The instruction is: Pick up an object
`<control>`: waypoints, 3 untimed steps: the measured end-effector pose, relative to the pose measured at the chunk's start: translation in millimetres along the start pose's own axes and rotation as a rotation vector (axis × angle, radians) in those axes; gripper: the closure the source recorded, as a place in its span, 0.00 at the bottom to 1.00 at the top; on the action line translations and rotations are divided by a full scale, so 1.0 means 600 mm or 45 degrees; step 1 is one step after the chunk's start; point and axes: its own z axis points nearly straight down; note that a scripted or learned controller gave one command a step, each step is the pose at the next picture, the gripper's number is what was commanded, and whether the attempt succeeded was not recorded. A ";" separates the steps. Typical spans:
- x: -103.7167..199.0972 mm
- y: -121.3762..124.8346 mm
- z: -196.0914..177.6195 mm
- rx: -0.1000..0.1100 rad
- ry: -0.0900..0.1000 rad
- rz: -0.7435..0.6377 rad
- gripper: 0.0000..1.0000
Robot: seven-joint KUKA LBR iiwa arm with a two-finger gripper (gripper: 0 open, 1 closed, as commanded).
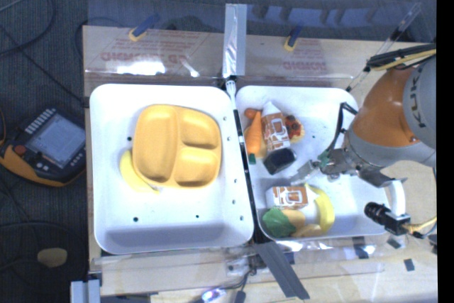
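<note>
Far left on the dark carpet: a teach pendant (48,147) with orange trim, cable trailing off, parked out of the arm's reach. Left bin (106,223) carries a yellow divided tray (177,145) lying flat near the middle, partly covering a yellow banana-like piece (131,174) at its left edge, so that piece looks hard to grab cleanly. A clear divider strip (235,39) stands at the seam between the bins, which butt side by side. Right bin (323,101) holds the likely targets, all crowded toward its left wall: an orange carrot-shaped item (251,131), a small white bottle with brown label (274,128), a black block (279,160) just below it, then a second labelled bottle (287,196), a banana (324,209) and a green item (278,222) touching in a clump at the near-left corner. The gripper (328,163) hangs over the bin's middle right, just beside the black block and above the clump; nothing visibly between the fingers, and I can't tell how far apart they sit. Tight clutter probably makes a clean single pick tricky. Bench is pale wood with blue-and-yellow clamps (144,26) at the back edge; grey carpet and loose cables around.
</note>
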 end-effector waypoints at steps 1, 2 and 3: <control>0.026 -0.030 0.044 -0.023 -0.018 -0.272 0.00; 0.028 -0.027 0.030 -0.024 -0.012 -0.271 1.00; 0.121 0.065 -0.113 0.001 -0.006 -0.091 1.00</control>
